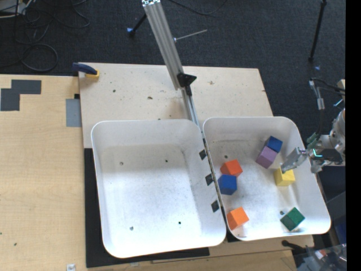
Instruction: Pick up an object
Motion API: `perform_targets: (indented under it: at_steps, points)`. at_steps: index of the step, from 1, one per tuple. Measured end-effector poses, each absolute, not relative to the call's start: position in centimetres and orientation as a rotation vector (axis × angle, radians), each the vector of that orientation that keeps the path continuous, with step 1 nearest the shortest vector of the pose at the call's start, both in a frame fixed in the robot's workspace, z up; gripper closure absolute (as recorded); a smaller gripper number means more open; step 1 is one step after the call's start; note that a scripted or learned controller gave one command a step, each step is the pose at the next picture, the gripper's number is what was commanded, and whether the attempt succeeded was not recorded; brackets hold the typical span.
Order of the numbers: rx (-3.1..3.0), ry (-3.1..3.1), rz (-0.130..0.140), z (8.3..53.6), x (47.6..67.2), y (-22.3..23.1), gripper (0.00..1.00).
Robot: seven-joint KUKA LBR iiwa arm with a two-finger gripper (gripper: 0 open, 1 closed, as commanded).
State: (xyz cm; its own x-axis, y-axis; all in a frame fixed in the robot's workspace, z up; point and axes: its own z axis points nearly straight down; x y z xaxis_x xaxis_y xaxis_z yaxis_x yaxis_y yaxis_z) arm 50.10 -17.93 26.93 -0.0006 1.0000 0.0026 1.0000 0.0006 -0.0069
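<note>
The gripper (pixel 294 161) is seen at the right bin's (pixel 248 124) right rim, just above the yellow cube (pixel 285 178) (touching or not can't be told). Nothing is visibly held. Orange cubes (pixel 230 167), blue cubes (pixel 227 184), a purple block (pixel 266 156) and a green cube (pixel 292 218) are scattered nearby.

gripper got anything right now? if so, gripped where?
Cannot be told. The gripper sits at the right bin's edge just above the yellow block, but no block shows between its fingers.

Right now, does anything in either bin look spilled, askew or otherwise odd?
Nothing stands out. The blocks lie loose inside the right bin, none over its rim; the green block sits tilted near the front corner. The end effector is beside the yellow block.
</note>
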Motion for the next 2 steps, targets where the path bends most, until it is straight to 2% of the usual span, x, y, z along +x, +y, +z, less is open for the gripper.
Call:
perform_targets:
  at_steps: [1,2]
  points:
    - [-2.221,-2.218,0.001,27.1,50.1,-18.0,0.00]
    - [-2.217,-2.216,0.006,22.6,50.3,-18.4,0.00]
